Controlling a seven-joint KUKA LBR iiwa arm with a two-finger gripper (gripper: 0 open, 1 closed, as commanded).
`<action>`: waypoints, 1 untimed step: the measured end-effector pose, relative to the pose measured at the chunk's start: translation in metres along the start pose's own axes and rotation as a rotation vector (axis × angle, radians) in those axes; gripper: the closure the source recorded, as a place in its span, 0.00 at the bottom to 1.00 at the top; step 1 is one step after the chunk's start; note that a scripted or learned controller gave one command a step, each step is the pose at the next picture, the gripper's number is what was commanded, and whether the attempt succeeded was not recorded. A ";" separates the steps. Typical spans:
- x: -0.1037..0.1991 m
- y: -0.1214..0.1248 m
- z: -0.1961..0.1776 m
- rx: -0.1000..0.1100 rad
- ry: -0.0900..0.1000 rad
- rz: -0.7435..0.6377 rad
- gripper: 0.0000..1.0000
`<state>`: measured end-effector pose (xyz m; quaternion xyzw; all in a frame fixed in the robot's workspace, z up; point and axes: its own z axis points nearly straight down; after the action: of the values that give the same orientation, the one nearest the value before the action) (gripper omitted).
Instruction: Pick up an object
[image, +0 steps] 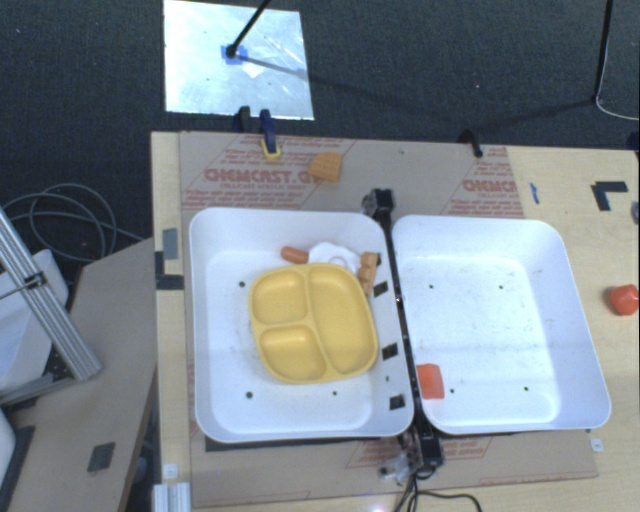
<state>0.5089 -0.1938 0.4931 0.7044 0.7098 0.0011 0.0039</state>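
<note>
Bins sit side by side on the desk (560, 165) in the camera view. The left bin (215, 330) holds a yellow tray (312, 325), a small orange piece (294, 255), a white thing (335, 257) and a tan block (368, 268). The right bin (500, 330) holds an orange block (429, 380). That block looks small, light and hard, so pinching its flat sides should work. The tray looks thin and slippery. I cannot tell how the jaws stand.
</note>
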 end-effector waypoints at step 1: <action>0.000 0.000 0.000 0.000 0.000 0.000 0.00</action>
<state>0.5089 -0.1938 0.4931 0.7044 0.7098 0.0011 0.0039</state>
